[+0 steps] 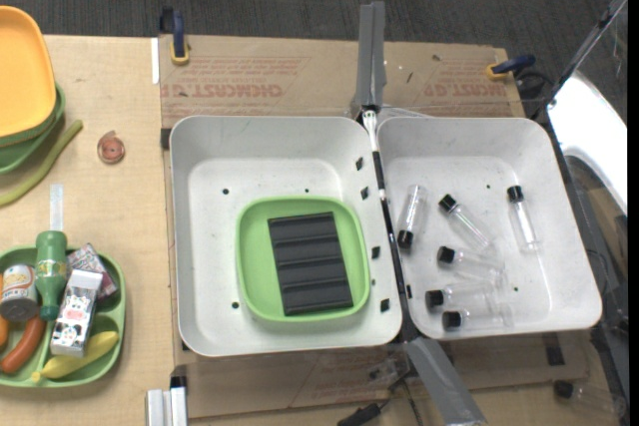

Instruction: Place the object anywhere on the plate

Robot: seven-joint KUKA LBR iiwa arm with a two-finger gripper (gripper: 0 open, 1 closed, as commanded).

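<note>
Whether the gripper holds anything cannot be told. A black ribbed block (312,263) lies flat in the middle of the green plate (255,259), and the plate sits on the floor of the left bin (200,175). In the right bin (479,150), several clear vials (464,224) with black caps lie scattered. Well to the left, a green tray (105,344) holds toy food.

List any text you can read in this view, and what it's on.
"CHEMCAST", red print, upside down, on the cardboard behind the left bin.
A second red print on the cardboard behind the right bin: too faint to read.
Labels on the carton and can in the green tray: too small to read.
</note>
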